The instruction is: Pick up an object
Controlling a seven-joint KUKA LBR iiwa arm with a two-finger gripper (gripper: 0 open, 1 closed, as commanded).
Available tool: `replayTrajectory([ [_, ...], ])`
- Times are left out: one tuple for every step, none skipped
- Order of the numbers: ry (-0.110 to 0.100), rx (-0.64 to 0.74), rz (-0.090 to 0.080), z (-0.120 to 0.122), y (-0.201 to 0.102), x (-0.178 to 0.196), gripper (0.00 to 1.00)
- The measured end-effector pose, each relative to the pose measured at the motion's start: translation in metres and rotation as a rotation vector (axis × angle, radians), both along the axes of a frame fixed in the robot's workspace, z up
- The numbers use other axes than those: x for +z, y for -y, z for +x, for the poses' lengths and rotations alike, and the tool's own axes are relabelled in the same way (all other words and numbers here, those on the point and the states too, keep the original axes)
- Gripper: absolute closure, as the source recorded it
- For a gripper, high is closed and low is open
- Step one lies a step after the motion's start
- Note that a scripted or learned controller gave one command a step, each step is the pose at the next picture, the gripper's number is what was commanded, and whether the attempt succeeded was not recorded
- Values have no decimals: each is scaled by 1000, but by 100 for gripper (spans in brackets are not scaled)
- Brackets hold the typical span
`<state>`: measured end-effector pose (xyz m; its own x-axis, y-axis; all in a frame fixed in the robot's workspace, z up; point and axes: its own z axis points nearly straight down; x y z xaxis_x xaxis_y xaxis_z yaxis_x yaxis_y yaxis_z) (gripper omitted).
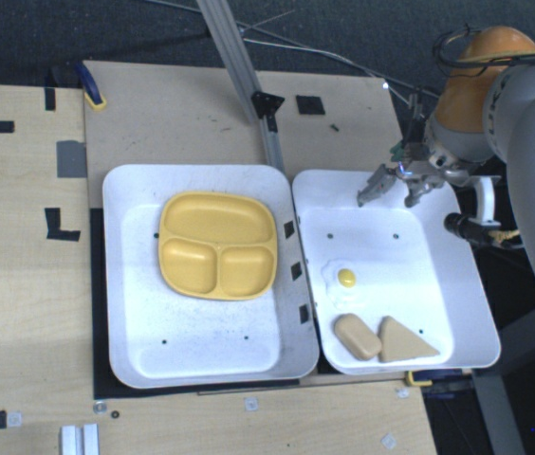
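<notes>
Gripper (396,190) hung open and empty over the right shallow white bin's (457,297) far edge.
Pale wooden bench (21,282) carried both bins; dark floor beyond. Left white bin (125,349) held a yellow three-compartment plastic tray (218,245). Right bin's near end: tan oblong block (356,336), long axis seemingly running near-right, touching a tan wedge (404,340); small yellow ball (346,278) mid-bin.

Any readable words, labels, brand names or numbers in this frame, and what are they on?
None can be read.
Yellow three-compartment plastic tray: plain, no text.
Tan food pieces in the right white bin: no markings.
Black tape patches on the bench: blank.
</notes>
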<state>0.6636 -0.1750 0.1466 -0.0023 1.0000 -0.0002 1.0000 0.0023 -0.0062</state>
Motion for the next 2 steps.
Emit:
replayTrajectory([
  [1, 0, -1, 3, 3, -45, 0],
  [5, 1, -3, 4, 3, -32, 100],
])
